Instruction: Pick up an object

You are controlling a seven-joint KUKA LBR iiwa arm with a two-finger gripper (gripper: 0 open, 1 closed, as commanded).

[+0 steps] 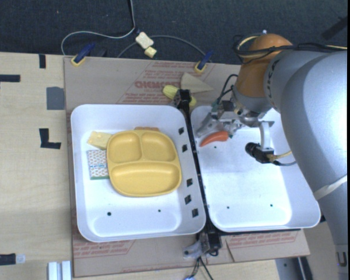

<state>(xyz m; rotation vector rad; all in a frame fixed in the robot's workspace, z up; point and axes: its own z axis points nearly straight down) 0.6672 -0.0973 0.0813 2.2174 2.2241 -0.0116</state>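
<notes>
The gripper (213,127) hung low over the far left part of the right bin (251,197), at about the bin's eleven o'clock, just beside the divider (193,162) between the two bins. Its metal fingers pointed down toward the bin's left wall, and an orange carrot-like object (214,137) lay right under them, touching or nearly touching the tips. Whether the fingers were spread or closed could not be told, nor whether the orange object sat between them or simply lay on the bin floor beneath.

From the gripper toward five and six o'clock, the right bin's white floor lay open all the way to its near rim, giving free room on that side. At three o'clock from the gripper a small black part of the wrist with a cable (261,151) hung over the bin, and the grey arm (315,115) with its orange band (254,69) crowded the bin's far right corner and right edge. At nine o'clock the room was tight, since the left wall and the black divider stood just beside the fingers.

Across the divider, the left bin (93,214) held a yellow divided plate (144,163) near its middle, with a pale yellow wedge (98,139) and a small patterned packet (97,163) touching the plate at its nine o'clock side. That bin's near strip at six o'clock was bare. At twelve o'clock beyond the bins, a yellow object (171,91) rested on the cardboard sheet (157,77).
</notes>
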